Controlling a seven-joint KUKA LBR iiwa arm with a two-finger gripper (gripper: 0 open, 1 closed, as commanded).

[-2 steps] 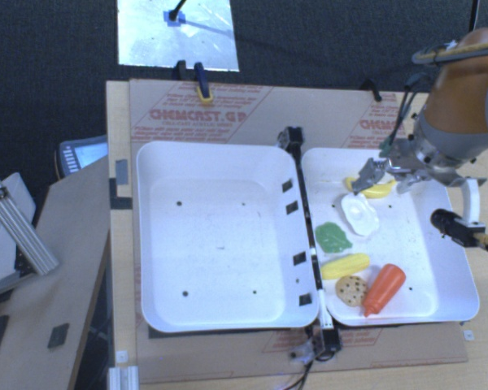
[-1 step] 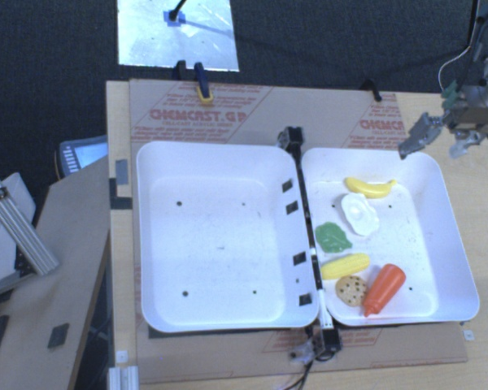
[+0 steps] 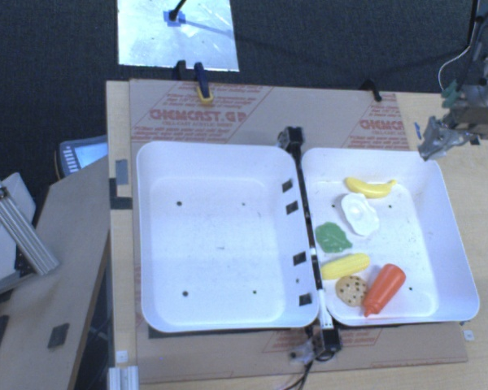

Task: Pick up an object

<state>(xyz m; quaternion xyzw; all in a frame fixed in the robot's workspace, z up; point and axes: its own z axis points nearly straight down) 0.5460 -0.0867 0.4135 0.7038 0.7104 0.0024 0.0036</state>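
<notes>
Camera view, fixed overhead, slanted: two shallow white plastic bins side by side. Left bin (image 3: 215,234) bears no objects. Right bin (image 3: 455,242) holds all the toy food.

Grey arm enters from the right edge, upper corner. Its two-finger gripper (image 3: 433,143) hangs over the bench just outside the right bin's far right corner, above rim level by the look of it. Whether the pincer is apart or together cannot be told; the tips are small and blurred. Nothing visible between them.

Objects, largest first:
- orange plastic carrot (image 3: 384,288), near front of bin, long axis diagonal, thick end up-right, tip pointing down-left.
- yellow plastic banana (image 3: 370,188), nearest the gripper, long axis roughly left-right, ends curling slightly upward.
- yellow corn cob (image 3: 345,266), long axis left-right with a slight tilt.
- white fried egg (image 3: 360,215), flat, just below the banana.
- green leafy piece (image 3: 333,236), flat.
- tan speckled cookie (image 3: 351,289), touching or just beside the carrot's tip.

Key relation: every candidate lies left of and toward the front from the gripper. Judgement: the banana is the shortest reach, and closing across its short width looks the sensible approach.
</notes>
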